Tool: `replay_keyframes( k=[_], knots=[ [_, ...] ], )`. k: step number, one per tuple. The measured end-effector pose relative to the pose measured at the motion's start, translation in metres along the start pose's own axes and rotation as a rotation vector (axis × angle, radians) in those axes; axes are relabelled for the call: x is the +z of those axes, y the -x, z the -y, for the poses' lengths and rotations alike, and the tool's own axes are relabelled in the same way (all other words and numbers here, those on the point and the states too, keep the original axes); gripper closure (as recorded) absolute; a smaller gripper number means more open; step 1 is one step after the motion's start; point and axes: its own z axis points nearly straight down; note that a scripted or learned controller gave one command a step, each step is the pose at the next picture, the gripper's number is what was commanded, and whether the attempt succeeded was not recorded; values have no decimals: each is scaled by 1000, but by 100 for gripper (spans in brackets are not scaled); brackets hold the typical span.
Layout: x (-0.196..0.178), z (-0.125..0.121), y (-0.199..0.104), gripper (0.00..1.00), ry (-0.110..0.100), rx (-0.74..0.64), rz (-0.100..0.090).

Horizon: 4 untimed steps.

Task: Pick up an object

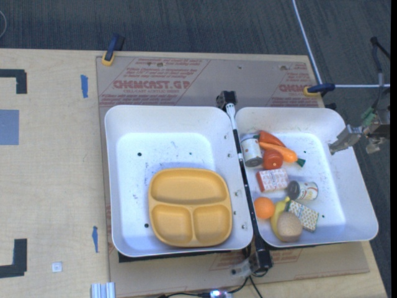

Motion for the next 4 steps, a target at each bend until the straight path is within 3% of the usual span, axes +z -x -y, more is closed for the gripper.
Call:
replay_keyframes(
  k=[1, 2, 3, 4],
  knots=[
    [115, -39, 34, 0, 0, 1, 0],
    [189, -39, 1, 0, 3, -1, 1],
    [188, -5, -99, 0, 5, -1, -1],
    [189, -33, -96, 0, 5, 1, 1]
  ],
)
